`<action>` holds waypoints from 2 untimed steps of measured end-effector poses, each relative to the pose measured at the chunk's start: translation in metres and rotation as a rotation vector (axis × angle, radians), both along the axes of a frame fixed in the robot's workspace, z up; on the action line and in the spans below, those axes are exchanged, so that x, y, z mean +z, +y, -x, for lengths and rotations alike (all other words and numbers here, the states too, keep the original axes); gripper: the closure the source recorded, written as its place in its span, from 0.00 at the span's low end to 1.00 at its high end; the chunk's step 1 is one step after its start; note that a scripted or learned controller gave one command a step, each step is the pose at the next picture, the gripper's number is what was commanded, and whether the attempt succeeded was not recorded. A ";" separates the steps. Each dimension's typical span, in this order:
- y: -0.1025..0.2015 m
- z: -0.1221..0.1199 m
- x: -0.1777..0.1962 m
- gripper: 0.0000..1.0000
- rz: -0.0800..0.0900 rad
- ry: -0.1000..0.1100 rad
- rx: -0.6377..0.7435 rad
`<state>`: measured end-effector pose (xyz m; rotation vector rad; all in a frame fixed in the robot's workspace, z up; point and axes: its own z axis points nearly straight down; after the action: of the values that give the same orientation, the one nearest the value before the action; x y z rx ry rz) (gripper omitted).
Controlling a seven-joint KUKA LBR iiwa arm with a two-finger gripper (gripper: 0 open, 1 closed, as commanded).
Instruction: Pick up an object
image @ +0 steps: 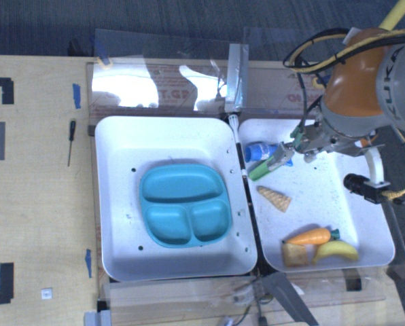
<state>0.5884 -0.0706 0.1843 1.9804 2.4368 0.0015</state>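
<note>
The gripper is down in the right bin's back-left corner over a green stick-shaped thing and a blue-capped object, can't tell how its fingers are set, while a cone, carrot and banana sit nearer the front.

Two bins sat side by side on the bench, the left bin holding a divided tray at its centre. In the right bin, a bottle lay at ten o'clock, a cone near centre, and a carrot, banana and bread piece clustered at six o'clock. A screwdriver lay on the bench at nine o'clock of the left bin.
</note>
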 end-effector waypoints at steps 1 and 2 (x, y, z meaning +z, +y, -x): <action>-0.026 0.037 -0.067 0.00 -0.001 0.007 0.102; -0.029 0.076 -0.096 0.00 -0.001 -0.007 -0.059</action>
<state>0.5126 -0.1000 0.0879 2.0490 2.3737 0.0094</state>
